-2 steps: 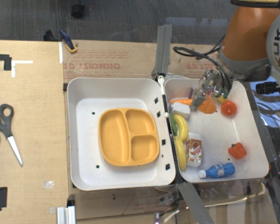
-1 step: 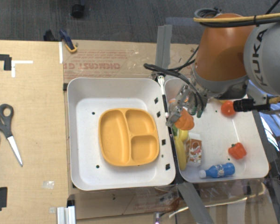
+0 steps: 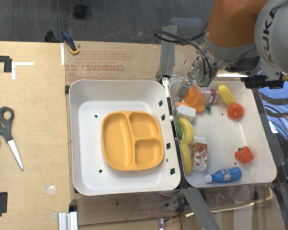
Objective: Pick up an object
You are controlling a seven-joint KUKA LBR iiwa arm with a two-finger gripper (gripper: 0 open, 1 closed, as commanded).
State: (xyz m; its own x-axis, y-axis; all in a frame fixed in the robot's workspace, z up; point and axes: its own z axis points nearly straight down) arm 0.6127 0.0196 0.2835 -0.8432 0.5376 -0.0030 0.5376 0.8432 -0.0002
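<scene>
end effector over right bin, grip state unclear; arm marked "kuka".

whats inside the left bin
The left bin holds one yellow divided plate, lying flat with three compartments that hold nothing. Whatever is beneath the plate is covered.

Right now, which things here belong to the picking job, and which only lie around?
Job:
- claw
- orange toy
- blue bottle
- banana
- tomato
- right bin

Lying around:
- yellow divided plate
- scissors
- left bin
</scene>
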